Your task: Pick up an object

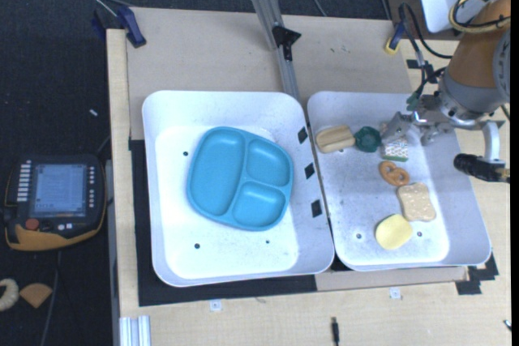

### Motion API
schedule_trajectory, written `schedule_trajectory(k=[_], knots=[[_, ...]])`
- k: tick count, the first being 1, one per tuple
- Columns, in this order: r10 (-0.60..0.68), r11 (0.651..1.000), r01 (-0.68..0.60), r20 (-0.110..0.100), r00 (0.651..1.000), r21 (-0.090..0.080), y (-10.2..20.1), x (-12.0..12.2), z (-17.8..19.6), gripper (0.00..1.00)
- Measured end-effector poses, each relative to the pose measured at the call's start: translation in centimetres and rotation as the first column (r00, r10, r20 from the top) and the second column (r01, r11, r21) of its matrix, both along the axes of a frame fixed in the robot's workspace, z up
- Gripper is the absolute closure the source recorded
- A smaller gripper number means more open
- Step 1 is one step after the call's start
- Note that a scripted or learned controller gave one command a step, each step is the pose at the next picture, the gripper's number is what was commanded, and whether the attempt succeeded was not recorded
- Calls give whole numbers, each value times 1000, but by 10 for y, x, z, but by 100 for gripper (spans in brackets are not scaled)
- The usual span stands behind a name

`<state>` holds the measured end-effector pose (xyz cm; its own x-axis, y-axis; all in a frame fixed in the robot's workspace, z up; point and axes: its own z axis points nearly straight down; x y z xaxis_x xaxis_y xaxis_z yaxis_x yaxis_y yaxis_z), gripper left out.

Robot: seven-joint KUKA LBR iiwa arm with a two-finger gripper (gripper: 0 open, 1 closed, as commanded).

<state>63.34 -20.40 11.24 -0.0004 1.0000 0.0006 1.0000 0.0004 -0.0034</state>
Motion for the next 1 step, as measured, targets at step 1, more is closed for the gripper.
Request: schedule_trajectory(k=[1], knots=[[1, 1000, -1, 6, 1000, -1, 0, 1, 15, 100]])
